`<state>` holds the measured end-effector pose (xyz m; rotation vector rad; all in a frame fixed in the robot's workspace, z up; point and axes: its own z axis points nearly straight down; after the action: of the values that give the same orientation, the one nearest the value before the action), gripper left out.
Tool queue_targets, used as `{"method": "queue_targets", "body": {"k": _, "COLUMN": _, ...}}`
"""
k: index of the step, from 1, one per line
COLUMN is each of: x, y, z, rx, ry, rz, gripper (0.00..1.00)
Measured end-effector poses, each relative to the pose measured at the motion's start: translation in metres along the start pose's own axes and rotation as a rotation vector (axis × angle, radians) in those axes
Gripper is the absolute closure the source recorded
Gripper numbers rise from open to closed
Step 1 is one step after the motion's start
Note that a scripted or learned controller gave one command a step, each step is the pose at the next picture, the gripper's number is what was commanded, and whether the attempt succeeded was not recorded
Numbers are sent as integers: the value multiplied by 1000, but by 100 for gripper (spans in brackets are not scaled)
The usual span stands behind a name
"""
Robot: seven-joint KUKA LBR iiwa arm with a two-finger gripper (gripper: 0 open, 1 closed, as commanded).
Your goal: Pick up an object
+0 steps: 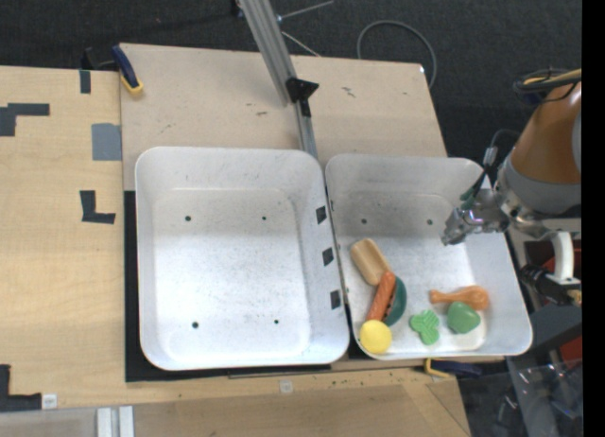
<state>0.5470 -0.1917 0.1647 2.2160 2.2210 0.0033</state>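
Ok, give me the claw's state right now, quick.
Claw: over the right bin, above the toys; open or closed cannot be told, and nothing shows between its tips.

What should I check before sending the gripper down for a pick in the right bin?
1. Objects are in the right bin: ok. A tan piece, a carrot, a yellow ball, two green pieces and an orange piece lie at its near end.
2. Gripper is above a target: not ok. It sits over bare floor, beyond the toys.
3. Gripper is free of any object: ok, none is at its tip.
4. Finger opening: cannot tell.
5. Target is isolated: not ok for the carrot, which touches a dark green piece; the tan piece has more room.
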Motion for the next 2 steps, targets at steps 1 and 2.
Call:
{"method": "queue_targets", "body": {"k": 1, "x": -3, "y": 2, "z": -64, "rx": -2, "ry": -1, "rz": 0, "gripper": 100}}
{"method": "queue_targets", "body": {"k": 2, "x": -2, "y": 3, "z": -67, "rx": 5, "ry": 1, "rz": 1, "gripper": 100}}
